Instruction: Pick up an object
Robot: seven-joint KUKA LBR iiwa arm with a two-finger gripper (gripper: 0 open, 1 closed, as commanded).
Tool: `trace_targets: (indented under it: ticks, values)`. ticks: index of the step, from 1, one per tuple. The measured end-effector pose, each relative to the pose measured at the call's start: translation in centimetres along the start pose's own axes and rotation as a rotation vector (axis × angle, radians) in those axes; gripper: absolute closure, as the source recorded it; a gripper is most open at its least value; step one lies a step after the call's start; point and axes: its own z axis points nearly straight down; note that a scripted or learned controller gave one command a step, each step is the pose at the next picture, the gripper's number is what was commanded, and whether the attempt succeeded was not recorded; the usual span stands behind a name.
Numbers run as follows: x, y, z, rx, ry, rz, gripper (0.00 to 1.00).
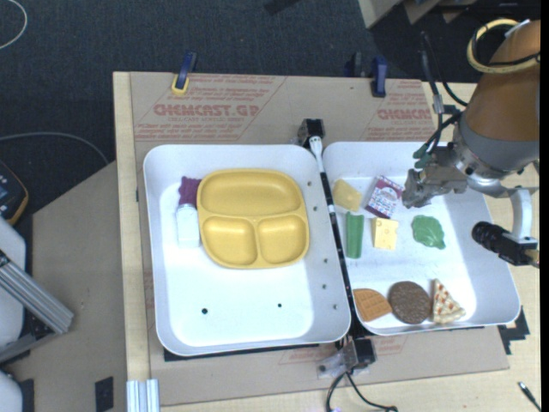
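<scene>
Two shallow white bins sit side by side on the bench. The left bin (171,256) holds three things: one yellow compartment tray (253,217) with three sections, one purple item (188,189) tucked against its upper-left edge, and one small white bottle (186,226) just below that, touching the tray's left side.

The right bin (493,294) holds eight loose pieces, all toy food by the look of them. Along the upper row lie one pale yellow lump (347,195) and one purple-and-white packet (383,197). Below them are one green stick (353,235) lying lengthwise, one yellow cheese square (386,233) just beside it, and one green leafy piece (428,232) further right. Along the near edge sit one orange cookie (371,303), one brown round patty (409,301) touching it, and one pizza slice (445,303) next to the patty.

The gripper (420,187) hangs over the right bin's upper part — just right of the packet and above the leafy piece. Whether the jaws are apart or together cannot be told from here, and no object is seen between them. One orange band (506,93) shows above the wrist.
</scene>
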Motion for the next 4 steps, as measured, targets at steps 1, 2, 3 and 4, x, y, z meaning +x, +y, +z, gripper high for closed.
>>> trace_targets:
  ticks: [1,2,3,4]
  values:
    - [4.2,2.2,0.0,-0.002,-0.001,0.001,1.00]
    - [9.1,4.5,0.5,-0.002,0.000,0.000,1.00]
    - [10.3,3.1,1.7,0.008,0.000,0.005,1.00]
    - [10.7,4.8,1.5,-0.001,-0.001,0.005,1.00]
